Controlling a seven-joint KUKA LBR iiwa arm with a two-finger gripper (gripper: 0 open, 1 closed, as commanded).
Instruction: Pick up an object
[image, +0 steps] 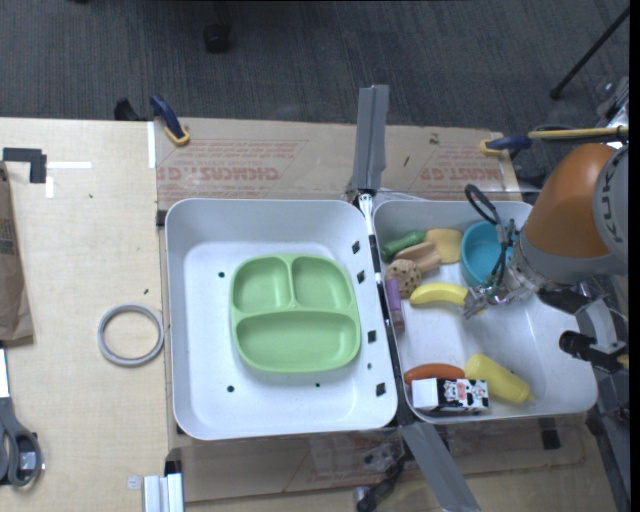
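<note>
carton (450, 395) at right bin's (560, 400) front rim; gripper (487, 297) low beside banana (438, 294), jaw state unclear.

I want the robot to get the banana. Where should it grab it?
Probably across the middle of the banana, coming straight down. It lies flat with its long side running left to right, so its narrow width should fit between the fingers. The gripper is beside its right end.

We note divided plate (295, 313) centred in left bin (190, 330). Right bin (560, 385) holds cup (482, 251) at rear, banana (438, 294) just left of gripper (480, 300), toy car (450, 395) at front edge. We record tape ring (131, 333) on bench left of bins.
</note>
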